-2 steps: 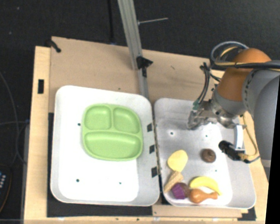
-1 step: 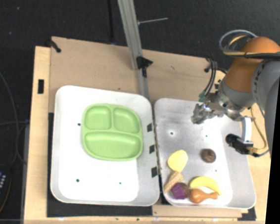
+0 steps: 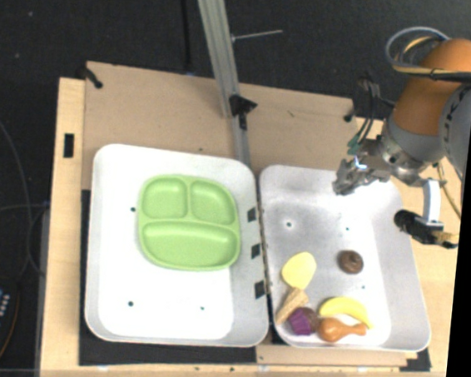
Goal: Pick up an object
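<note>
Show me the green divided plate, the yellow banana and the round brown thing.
Green divided plate (image 3: 188,223), camera view, middle ridge.
Yellow banana (image 3: 345,309), camera view, its middle.
Round brown thing (image 3: 349,261), camera view, top.

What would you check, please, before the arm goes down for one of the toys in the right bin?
1. Gripper carries nothing: cannot tell, too small to see.
2. Gripper over the right bin: ok, above its far edge.
3. Gripper above a target: not ok; the toys lie at the near end.
4. An isolated target exists: ok; the brown round toy lies apart from the rest.
5. Other toys separable: not ok; the yellow chip, banana, purple piece and drumstick are bunched together.
6. Green divided plate out of the way: ok, in the left bin.
</note>
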Robot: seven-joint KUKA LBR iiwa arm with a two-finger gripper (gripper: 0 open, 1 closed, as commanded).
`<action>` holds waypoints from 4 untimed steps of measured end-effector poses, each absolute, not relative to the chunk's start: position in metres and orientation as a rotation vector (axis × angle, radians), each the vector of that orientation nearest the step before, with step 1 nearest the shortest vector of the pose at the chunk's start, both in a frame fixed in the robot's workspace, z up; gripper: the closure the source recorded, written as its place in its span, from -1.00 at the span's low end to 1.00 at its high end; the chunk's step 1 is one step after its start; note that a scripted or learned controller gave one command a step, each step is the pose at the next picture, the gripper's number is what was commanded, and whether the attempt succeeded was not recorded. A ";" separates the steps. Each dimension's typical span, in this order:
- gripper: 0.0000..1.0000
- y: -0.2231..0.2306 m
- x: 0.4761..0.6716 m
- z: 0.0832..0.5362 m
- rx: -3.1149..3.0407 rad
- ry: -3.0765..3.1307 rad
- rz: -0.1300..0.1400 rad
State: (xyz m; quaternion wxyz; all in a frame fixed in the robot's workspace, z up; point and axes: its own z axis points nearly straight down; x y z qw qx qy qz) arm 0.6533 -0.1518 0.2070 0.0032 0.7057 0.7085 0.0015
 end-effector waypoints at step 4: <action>1.00 -0.019 0.634 0.261 2.214 2.229 0.002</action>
